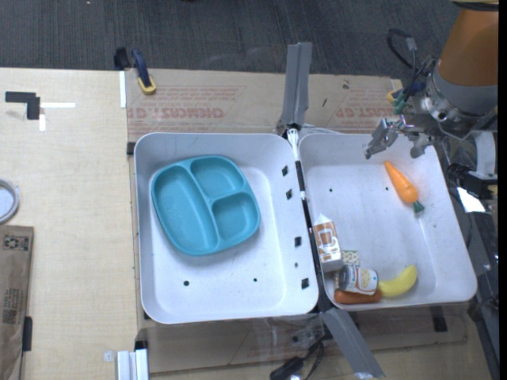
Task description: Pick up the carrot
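Bins (150, 291): two; carrot (402, 184): one; blue divided plate (206, 204): one.

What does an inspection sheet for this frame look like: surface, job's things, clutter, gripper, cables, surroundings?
Surface: two white bins side by side on a bench; left bin, right bin.
Job's things: carrot lies on the right bin's floor near its far right corner, orange, green end toward the near side.
Clutter: blue divided plate in the left bin; small carton, banana and a few small items heaped in the right bin's near left part.
Gripper: gripper hangs over the right bin's far edge, just beyond the carrot, holding nothing.
Cables: wires run along the wrist.
Surroundings: cardboard sheet behind the bins, tape roll at left.
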### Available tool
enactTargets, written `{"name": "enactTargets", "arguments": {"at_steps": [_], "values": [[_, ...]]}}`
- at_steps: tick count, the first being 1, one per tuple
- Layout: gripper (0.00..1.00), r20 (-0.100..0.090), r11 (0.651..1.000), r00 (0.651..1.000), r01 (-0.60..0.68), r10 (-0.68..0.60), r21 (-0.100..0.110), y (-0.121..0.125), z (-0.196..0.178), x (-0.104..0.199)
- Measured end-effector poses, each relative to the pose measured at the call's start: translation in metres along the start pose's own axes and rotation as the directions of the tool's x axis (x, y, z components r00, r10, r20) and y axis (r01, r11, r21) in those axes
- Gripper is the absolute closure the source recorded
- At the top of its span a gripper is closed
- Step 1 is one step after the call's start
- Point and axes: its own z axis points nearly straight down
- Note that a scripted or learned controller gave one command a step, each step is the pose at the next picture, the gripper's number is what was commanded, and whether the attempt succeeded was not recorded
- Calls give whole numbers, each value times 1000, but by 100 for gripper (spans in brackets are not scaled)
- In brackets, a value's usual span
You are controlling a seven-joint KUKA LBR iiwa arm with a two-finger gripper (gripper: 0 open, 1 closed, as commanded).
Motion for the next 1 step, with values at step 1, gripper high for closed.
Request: {"name": "enactTargets", "arguments": {"at_steps": [1], "values": [[0,0,1000,1000,0,0,0,0,0,0]]}}
